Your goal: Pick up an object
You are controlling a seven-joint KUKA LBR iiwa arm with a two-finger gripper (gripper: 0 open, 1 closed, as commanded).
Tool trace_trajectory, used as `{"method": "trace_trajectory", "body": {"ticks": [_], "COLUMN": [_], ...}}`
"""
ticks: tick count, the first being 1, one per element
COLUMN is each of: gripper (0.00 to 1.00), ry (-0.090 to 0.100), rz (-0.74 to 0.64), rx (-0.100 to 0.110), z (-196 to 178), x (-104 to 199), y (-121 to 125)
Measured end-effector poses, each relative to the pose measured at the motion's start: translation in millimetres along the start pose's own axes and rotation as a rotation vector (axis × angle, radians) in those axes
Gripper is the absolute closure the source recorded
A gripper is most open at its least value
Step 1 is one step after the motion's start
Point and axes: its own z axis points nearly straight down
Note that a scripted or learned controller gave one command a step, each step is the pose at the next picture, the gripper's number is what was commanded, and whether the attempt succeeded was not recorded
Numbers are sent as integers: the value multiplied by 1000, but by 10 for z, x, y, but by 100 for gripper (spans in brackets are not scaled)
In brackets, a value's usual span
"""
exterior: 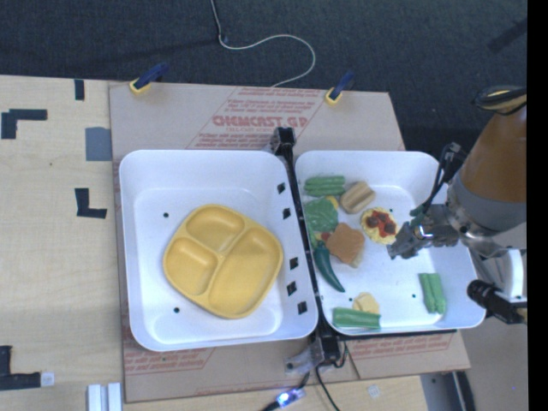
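We find the tool (402, 247) low in the right bin (402, 159), beside the small pizza toy (378, 224); whether it is apart or together we cannot tell. Toys crowd the bin's left wall, so a grab may nudge neighbours. Cardboard (257, 122) at the counter's far edge reads "CHEMCAST GP".

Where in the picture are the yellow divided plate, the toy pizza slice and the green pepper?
yellow divided plate (223, 261): camera view, its middle ridge.
toy pizza slice (378, 224): camera view, its red topping.
green pepper (328, 267): camera view, mid-body.
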Motion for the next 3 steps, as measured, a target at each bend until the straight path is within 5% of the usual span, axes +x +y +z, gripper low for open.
{"method": "trace_trajectory", "body": {"ticks": [3], "gripper": [100], "ry": [0], "rz": [-3], "rx": [-2], "z": [-78], "x": [602], "y": [1449]}}
